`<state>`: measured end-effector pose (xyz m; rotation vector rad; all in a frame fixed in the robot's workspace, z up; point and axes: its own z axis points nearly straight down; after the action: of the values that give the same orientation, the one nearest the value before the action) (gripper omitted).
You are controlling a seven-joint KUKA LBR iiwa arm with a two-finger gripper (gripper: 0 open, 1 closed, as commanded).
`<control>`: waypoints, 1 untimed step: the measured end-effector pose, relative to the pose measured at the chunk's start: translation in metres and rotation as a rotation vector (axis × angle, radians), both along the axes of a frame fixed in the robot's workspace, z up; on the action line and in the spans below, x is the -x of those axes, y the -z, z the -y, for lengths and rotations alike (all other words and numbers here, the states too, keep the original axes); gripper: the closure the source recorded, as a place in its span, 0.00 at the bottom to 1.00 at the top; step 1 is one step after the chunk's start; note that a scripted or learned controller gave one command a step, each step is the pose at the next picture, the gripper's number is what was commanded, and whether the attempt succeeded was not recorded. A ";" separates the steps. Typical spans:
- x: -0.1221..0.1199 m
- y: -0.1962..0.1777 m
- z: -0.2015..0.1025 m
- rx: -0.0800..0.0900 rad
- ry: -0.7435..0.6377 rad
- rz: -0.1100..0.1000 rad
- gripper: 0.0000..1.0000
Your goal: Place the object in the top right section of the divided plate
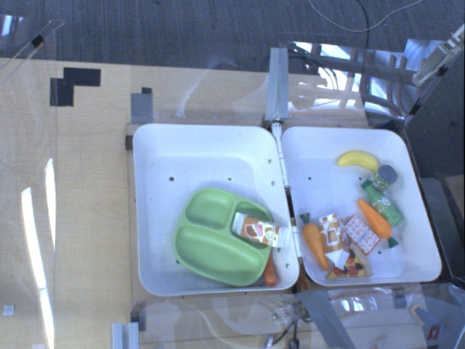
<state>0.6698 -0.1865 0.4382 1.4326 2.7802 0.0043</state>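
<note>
A green divided plate (218, 242) lies in the left white bin (167, 166), toward its front right. A small printed carton (256, 230) rests tilted on the plate's right-hand section, near the rim. An orange carrot-like piece (270, 275) pokes out from under the plate's front right edge.
The right white bin (320, 158) holds a yellow banana (357, 160), a green bottle with a grey cap (383, 195), two carrots (314, 244) (375, 220), small cartons (331, 230) (362, 234) and a candy packet (347, 266). A metal divider (276, 86) stands behind the bins. A cable (356, 9) lies on the floor.
</note>
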 end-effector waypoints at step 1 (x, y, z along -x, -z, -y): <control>0.000 -0.001 0.018 0.001 -0.034 0.001 0.00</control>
<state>0.6699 -0.2048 0.4388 1.3854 2.8029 0.0036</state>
